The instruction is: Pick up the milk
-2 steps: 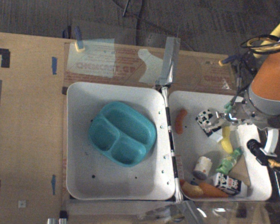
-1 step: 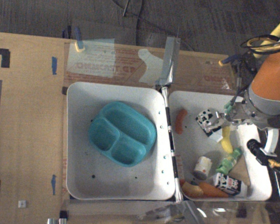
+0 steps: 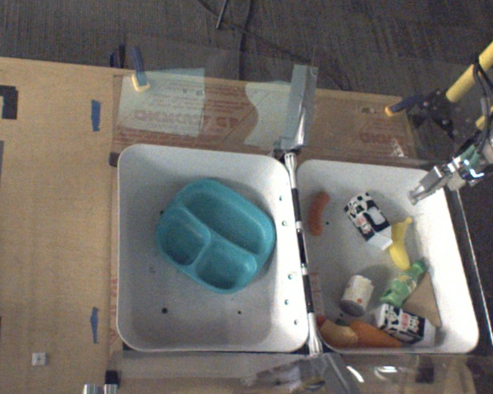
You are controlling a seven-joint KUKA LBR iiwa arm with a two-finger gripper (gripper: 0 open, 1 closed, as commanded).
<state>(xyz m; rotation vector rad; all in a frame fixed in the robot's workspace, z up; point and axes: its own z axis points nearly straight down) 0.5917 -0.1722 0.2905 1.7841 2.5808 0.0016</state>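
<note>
Two cow-patterned milk cartons lie in the right bin [image 3: 463, 251]. One milk carton [image 3: 368, 217] rests near the bin's upper middle, beside a yellow banana [image 3: 400, 245]. The other carton [image 3: 402, 323] lies on its side near the front edge. My gripper [image 3: 430, 185] hangs over the bin's upper right corner, to the right of and above the upper carton, apart from it. Nothing shows in its grasp.
The right bin also holds a sausage [image 3: 317, 213], a green bottle [image 3: 403, 285], a white can [image 3: 357, 294], a carrot [image 3: 373, 334] and a brown wedge [image 3: 427, 304]. A teal divided plate [image 3: 216, 234] sits in the left bin [image 3: 132, 251].
</note>
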